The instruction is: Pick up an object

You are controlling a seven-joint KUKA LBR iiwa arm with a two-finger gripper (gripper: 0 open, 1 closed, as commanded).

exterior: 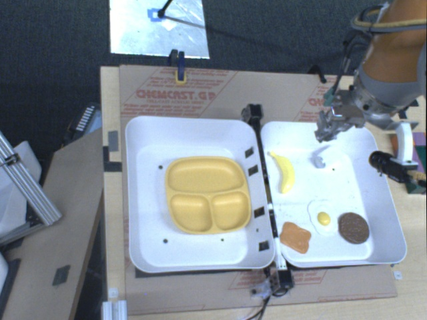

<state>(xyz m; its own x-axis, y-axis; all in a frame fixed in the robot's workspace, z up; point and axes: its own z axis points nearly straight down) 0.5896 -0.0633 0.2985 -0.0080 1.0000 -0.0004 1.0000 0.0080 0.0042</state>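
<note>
In the right bin (380, 199) lie a yellow banana (284, 172), a fried egg (323, 216), a brown round patty (353, 227) and an orange toast-like piece (295, 237). My gripper (326, 133) hangs over the bin's back part, above and to the right of the banana. Nothing shows between its fingers. Its shadow falls on the bin floor just below it.
The left bin (143, 179) holds a yellow three-compartment tray (203, 193). A black divider (259, 172) runs between the bins. A black fitting (387, 164) sits at the right bin's right rim. Cardboard lies under both bins.
</note>
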